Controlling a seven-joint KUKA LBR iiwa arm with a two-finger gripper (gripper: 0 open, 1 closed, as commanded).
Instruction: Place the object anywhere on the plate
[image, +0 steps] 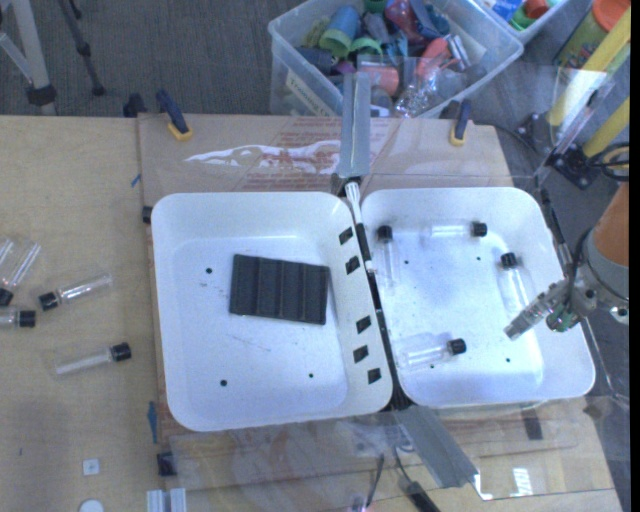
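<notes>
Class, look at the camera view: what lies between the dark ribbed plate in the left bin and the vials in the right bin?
In the camera view, the bins' adjoining white rims, carrying small black tabs, separate the plate from the vials.

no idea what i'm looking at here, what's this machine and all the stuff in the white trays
One camera looks down at a slant on a wooden bench. Two shallow white bins sit side by side: the left bin and the right bin. The left one holds a dark grey ribbed rectangular plate. The right one holds several clear plastic tubes with black caps, such as the one near the front. From the right edge a grey robot arm reaches in; its metal tool hovers over the right bin's right side, with no tube visibly between its fingers. More tubes lie loose on the bench at the left.
</notes>
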